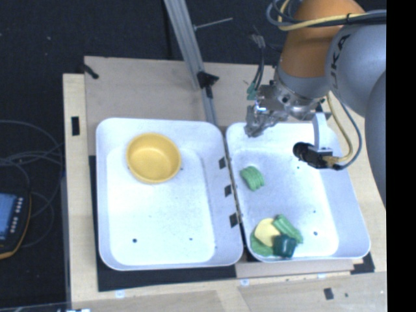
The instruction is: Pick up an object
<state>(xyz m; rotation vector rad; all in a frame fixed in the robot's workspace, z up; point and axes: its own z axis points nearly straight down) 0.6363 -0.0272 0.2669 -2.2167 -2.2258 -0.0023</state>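
A bowl (154, 158) sits in the left bin (117, 239); the right bin (338, 226) holds a small heap (275, 237).

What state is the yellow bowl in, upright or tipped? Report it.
Upright. The yellow bowl sits in the left bin with its round opening facing up and its inside visible; nothing shows inside it.

Grey-cased arm (361, 57) with orange band (318, 31), yellow cables looped beside that band, small metallic gripper (257, 123) below it.

You see a pale wooden tabletop (143, 90) over dark carpeted floor (39, 31), a slanted grey metal rail (185, 38) crossing it.
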